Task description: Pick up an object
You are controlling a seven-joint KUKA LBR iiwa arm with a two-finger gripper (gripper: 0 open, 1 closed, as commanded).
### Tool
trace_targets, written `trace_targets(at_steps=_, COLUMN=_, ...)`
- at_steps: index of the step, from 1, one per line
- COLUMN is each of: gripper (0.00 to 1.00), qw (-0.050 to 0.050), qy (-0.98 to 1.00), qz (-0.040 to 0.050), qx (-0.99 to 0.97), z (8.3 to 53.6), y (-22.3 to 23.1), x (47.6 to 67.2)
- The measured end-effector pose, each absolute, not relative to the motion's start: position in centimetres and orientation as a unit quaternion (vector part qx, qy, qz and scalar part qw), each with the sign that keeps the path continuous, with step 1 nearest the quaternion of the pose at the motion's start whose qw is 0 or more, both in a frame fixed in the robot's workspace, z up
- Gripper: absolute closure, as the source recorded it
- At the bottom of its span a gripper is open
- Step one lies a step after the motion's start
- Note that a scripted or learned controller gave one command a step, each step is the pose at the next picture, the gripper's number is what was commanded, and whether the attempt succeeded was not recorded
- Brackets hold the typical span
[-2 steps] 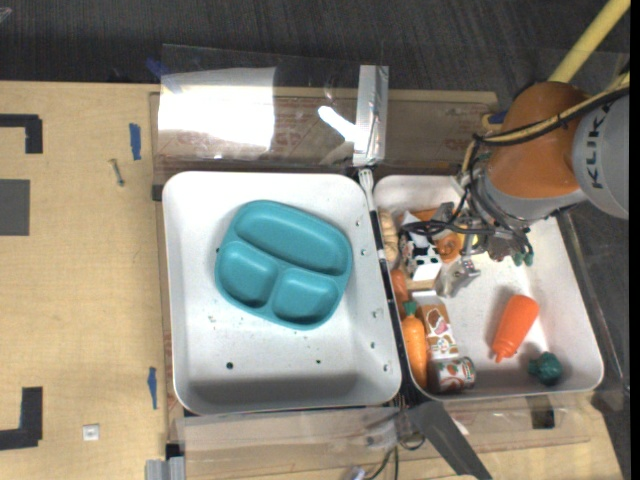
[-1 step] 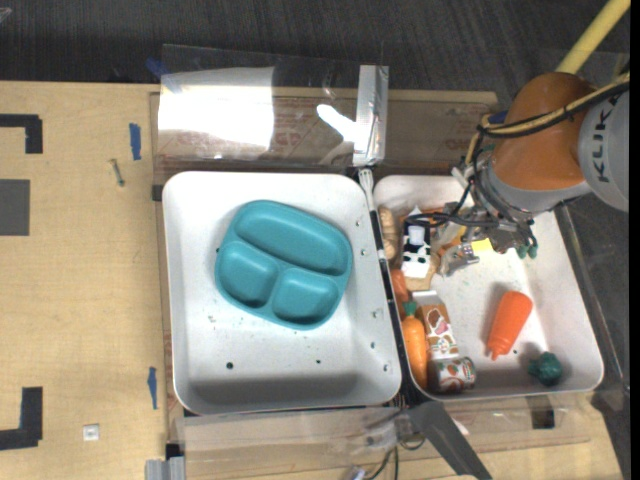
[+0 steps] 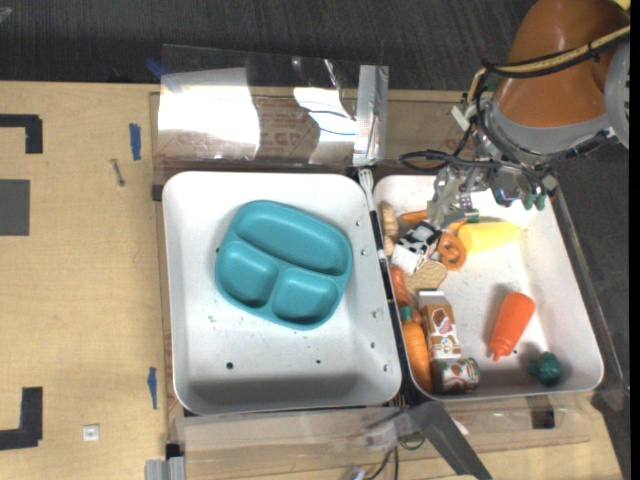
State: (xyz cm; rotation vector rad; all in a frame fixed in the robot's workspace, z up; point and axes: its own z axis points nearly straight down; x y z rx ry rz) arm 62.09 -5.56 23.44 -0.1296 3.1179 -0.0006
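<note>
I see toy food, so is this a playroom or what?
Probably a robot test bench, not a playroom: a robot arm reaches over two white bins, with a teal divided plate and a toy carrot to grab.

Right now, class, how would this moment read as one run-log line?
end effector: above right white bin, upper left | nearest: yellow plastic piece | orange plastic carrot: lying free | teal divided tray: left white bin

Tan cardboard-coloured bench top with black tape marks and small blue tape bits. Dark carpet-like floor beyond. Clear plastic sheet glares under overhead light.
</note>
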Motion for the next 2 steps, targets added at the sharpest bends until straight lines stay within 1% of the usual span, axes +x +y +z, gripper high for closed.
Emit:
trace_targets(at_steps=1, gripper=1.00, qw=0.005, qy=0.999, qz=-0.0006, qx=0.042, z=22.9, y=-10.5, x=66.5)
trace_targets(at_steps=2, gripper=1.00, qw=0.002, qy=1.000, qz=0.0011, qx=-0.028, z=21.1, y=-2.3, x=61.7)
